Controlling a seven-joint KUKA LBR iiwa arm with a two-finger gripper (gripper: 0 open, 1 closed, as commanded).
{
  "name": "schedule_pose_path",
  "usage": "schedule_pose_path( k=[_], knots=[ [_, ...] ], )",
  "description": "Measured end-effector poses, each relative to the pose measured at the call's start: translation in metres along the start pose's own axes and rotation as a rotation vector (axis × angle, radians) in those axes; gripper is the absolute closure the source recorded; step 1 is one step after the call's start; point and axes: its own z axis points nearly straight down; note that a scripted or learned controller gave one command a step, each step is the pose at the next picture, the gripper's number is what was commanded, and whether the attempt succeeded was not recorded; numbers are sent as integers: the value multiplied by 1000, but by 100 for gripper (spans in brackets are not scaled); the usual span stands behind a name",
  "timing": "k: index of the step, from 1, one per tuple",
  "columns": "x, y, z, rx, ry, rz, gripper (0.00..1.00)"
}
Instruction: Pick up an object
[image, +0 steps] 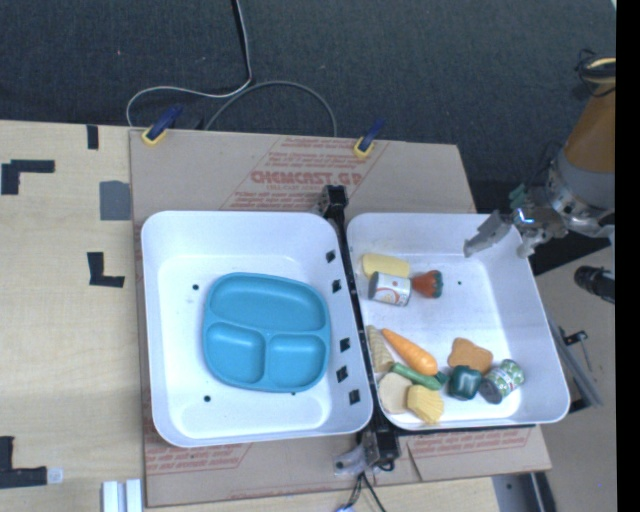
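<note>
One arm, end effector (492, 233) over right bin (540, 330) rim.

Two bins are sitting side by side on the bench (60, 300). A divided plate (266, 331) is lying in the left bin (170, 250). Toy foods (430, 370) are crowding the near part of the right bin (520, 310), and the gripper (492, 236) is hanging over its far right corner.

Two white bins (160, 300), left one with a sky-blue divided plate (266, 331); right one with an orange carrot (411, 350), pale yellow block (386, 265), teal piece (463, 382) — grey arm (585, 190), orange band.
</note>
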Motion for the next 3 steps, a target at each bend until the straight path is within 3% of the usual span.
schedule_pose_path(
  k=[1, 2, 3],
  knots=[
    [69, 22, 86, 5, 2, -6, 0],
    [89, 19, 134, -2, -3, -2, 0],
    [87, 21, 120, -7, -3, -1, 100]
  ],
)
